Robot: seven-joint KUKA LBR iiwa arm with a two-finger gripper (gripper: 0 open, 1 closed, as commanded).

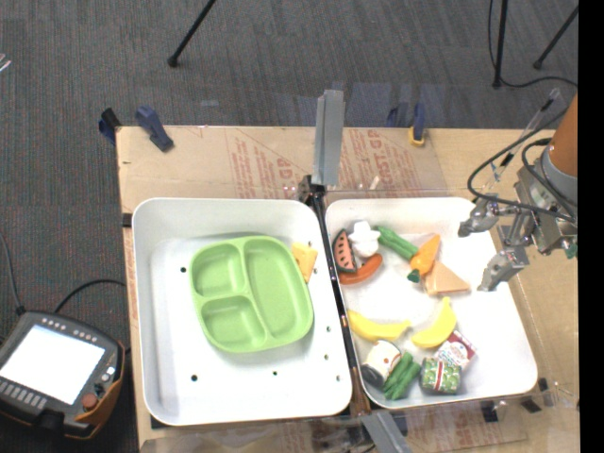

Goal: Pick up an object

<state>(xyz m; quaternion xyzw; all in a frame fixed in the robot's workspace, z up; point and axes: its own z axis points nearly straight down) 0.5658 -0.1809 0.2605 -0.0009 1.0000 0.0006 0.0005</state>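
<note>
Unreadable label on small carton (pixel 442 375).

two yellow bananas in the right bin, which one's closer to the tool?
The yellow toy banana lying further right, curved up beside the tan wedge, is closer to the tool. The other banana lies flatter, near the bin's left wall.

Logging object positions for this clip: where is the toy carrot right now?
The toy carrot lies in the right bin, toward its upper middle, between the green pepper-like piece and the tan wedge.
</note>
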